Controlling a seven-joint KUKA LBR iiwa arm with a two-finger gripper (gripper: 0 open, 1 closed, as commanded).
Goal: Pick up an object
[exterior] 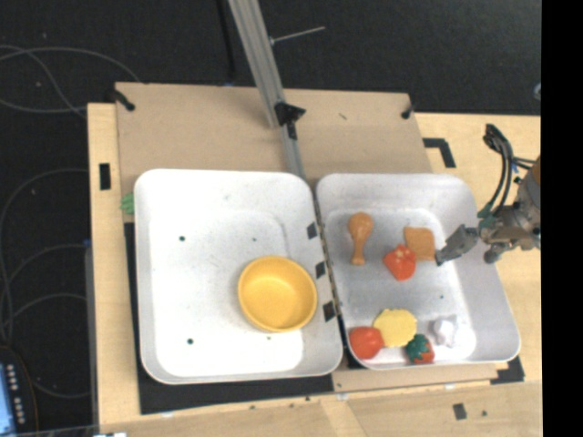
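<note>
From the camera above, two white bins sit side by side on the counter (pixel 228 126). The left bin (pixel 200 208) has a yellow bowl (pixel 277 294) in it. The right bin (pixel 455 198) has all the little toys.

Use the red toy (pixel 399 262) in the middle of the right bin as the spot to look from. Just to its right and a bit up is an orange-brown block (pixel 420 241) — they touch or nearly touch. To its left stands an orange drumstick shape (pixel 361 235). Well below it lies a yellow lump (pixel 394 327), with a red ball (pixel 366 341) on that lump's left, a small red and green berry (pixel 419 350) below it, and a small white thing (pixel 444 330) to its right.

The end effector (pixel 453 244) comes in from the right and sits just to the right of the orange-brown block. One dark finger points at the block. I cannot tell if it is spread or closed, and nothing is seen in it.

The pick is not done yet. To do it well, I think the arm should go for one toy with room around it — the drumstick or the yellow lump look easier than the two crowded ones. It should come straight down over the middle, close slowly, then lift straight up.
</note>
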